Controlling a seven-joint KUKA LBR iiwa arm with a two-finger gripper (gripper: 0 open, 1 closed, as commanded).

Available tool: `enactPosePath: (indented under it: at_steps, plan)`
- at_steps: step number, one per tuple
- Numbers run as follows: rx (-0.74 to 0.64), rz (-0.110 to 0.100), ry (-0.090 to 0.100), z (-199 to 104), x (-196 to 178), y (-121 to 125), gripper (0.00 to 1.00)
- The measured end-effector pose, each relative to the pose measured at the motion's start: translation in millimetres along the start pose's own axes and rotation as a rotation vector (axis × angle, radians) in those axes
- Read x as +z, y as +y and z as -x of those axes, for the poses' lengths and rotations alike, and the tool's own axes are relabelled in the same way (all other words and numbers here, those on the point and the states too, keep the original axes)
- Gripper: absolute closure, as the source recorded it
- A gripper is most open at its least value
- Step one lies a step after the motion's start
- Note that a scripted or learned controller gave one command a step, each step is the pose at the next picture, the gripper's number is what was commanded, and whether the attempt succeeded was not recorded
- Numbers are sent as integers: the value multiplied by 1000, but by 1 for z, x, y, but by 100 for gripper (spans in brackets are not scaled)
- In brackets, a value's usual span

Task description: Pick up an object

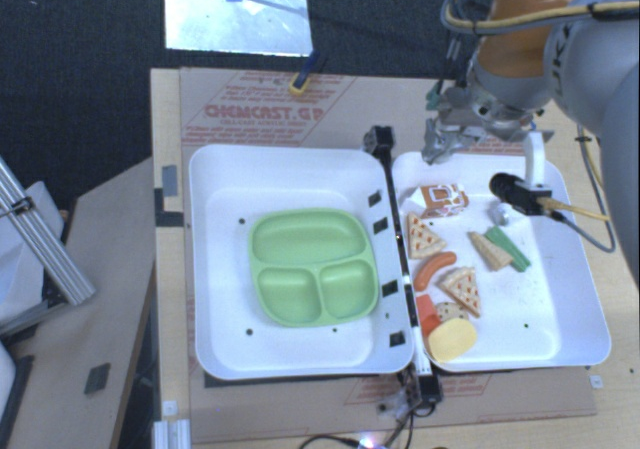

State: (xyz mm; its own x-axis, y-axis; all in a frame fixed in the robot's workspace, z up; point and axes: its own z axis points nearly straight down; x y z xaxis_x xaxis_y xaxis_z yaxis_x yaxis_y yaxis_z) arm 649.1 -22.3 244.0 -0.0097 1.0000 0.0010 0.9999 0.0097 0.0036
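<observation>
The right bin (575,322) holds a scatter of toy food. A small orange-and-white carton (442,200) lies near the back, a pizza slice (423,236) just below it, then a red sausage (434,269). A second pizza slice (463,289) sits beside a yellow round piece (452,339). A green stick (508,248) rests against a tan wedge (489,251).

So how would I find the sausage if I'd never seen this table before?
Look at the right-hand white bin, the one scattered with toy food, not the one with the green tray. Near its left wall, about halfway down, lies the sausage, between two pizza-like triangles. It is the only long, rounded, orange-red piece there.
</observation>
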Motion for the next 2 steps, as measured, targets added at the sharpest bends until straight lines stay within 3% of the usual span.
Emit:
enactPosePath:
  at_steps: [1,2]
  plan:
    - [0,0,0,-46,1,8,100]
    - [0,-2,1,-104,16,-1,100]
